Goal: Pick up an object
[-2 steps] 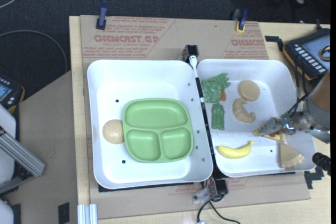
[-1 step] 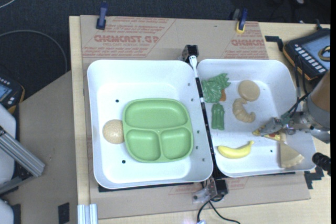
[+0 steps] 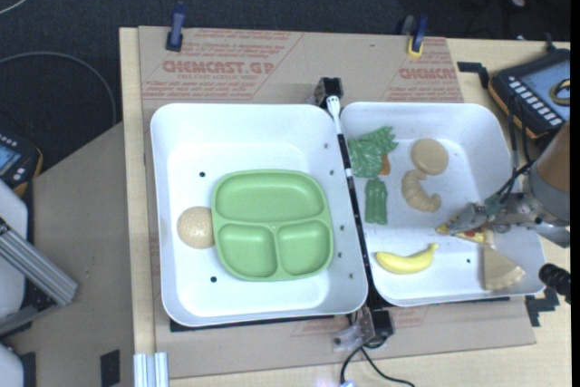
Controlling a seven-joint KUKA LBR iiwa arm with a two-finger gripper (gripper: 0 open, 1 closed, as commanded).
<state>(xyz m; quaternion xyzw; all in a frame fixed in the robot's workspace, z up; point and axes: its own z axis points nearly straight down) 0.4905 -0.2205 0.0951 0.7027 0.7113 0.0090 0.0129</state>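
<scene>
You are looking at the arm [image 3: 555,186] reaching in from the right edge, low over the right bin [image 3: 471,118], with its wrist tilted so the gripper [image 3: 462,223] is pointing left toward the bin's middle. You cannot tell whether the gripper is gripping anything: its tip is too small and blurred, sitting just above a small orange-red piece [image 3: 473,236] on the bin floor.

Nearest the tip, on its near-left side, the banana [image 3: 406,260] is lying flat, long axis running left to right, ends curling up toward the far side. It is sitting near the right bin's near wall, apart from the gripper.

Contents of the right bin, for your record: a leafy green item [image 3: 371,149] at the far left; a green pod-like piece [image 3: 375,201] just nearer than it, long axis running near to far; a round tan bun [image 3: 430,156] toward the far middle; a croissant [image 3: 419,191] just nearer than the bun; a tan wedge [image 3: 499,270] in the near right corner.

The left bin [image 3: 181,131] is holding a green divided plate [image 3: 272,224] at its middle, one large compartment far and two smaller ones near. A tan ball [image 3: 195,227] is resting against the plate's left edge.
</scene>
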